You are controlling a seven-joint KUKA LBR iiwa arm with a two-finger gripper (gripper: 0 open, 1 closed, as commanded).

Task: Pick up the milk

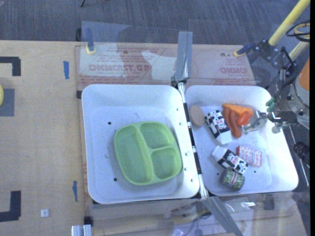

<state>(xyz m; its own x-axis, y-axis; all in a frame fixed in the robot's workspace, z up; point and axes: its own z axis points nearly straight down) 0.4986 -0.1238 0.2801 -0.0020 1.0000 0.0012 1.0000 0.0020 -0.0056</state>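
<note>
Two cow-patterned milk cartons lie in the right bin (280,181). One milk carton (216,122) is near the bin's middle left, beside an orange carrot (235,117). The other milk carton (231,160) lies lower down, toward the front. My gripper (252,125) reaches in from the right, low over the bin, at the carrot's right end. It is roughly a carton's length to the right of the upper carton, and nothing shows held in it.
A tan egg-shaped item (197,115) lies by the right bin's left wall. A pink-and-white packet (251,157) and a green can (232,179) sit near the front. The left bin (98,102) holds a green divided plate (147,152).
</note>
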